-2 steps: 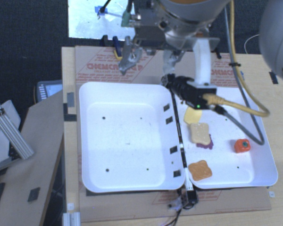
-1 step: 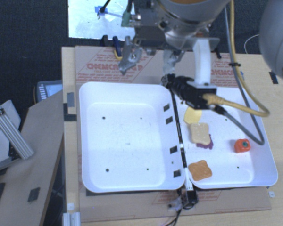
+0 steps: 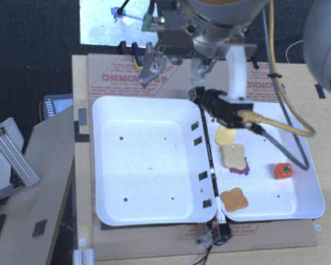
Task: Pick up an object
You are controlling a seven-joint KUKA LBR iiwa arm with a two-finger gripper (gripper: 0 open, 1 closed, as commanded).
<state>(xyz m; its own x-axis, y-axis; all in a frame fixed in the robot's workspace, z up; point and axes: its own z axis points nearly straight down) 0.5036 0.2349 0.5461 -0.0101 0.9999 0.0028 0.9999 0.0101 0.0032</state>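
Here the arm (image 3: 231, 4) comes in from the top right and bends low over the back of the bench, its orange band just above the wrist. The claw (image 3: 174, 73) hangs beyond the back rim of the left bin (image 3: 99, 164), over the printed cardboard (image 3: 116, 76). Its two metal fingers (image 3: 151, 68) stand well apart with nothing between them. One points down towards the left bin's back edge, and the other is near the divider where the two bins meet.

Just beside the claw on the view's right, a white post (image 3: 237, 76) runs down to a black block (image 3: 223, 108). A yellow cable (image 3: 276, 126) leaves the block and lies across the right bin (image 3: 311, 195).

All the loose things lie in that right bin, nearer the camera than the claw and to its right. Closest is a yellow piece (image 3: 226, 135), partly tucked under the black block. Next comes a pale slab (image 3: 233, 155) resting on a purple piece (image 3: 241, 169). Further still is a brown toast-shaped piece (image 3: 234, 200), near the divider. An orange-red object (image 3: 283, 171) sits well apart from the claw, far to the right.
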